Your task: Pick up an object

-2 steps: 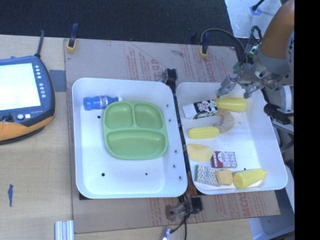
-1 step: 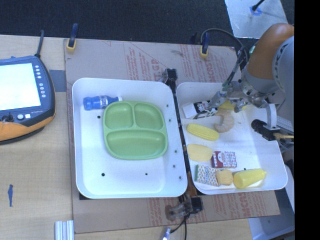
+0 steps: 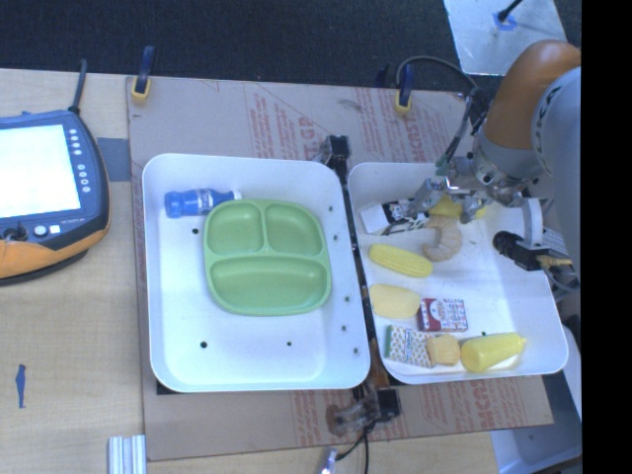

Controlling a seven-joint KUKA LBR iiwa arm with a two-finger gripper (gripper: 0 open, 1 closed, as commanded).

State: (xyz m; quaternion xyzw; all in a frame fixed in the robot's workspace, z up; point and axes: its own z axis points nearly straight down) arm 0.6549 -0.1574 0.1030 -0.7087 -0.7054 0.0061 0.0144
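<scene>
Yellow item under the gripper [image 3: 446, 197] in the right bin [image 3: 538, 309]: grip state indeterminate; centre squarely before lifting.

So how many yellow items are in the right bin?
4: a corn cob, a pale piece below it, a small block and a bottle along the near edge. The gripper may hide more.

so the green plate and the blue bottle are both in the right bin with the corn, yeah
Not quite: the green plate and blue bottle lie in the left bin, as the camera view shows. The corn is in the right bin, apart from them.
</scene>
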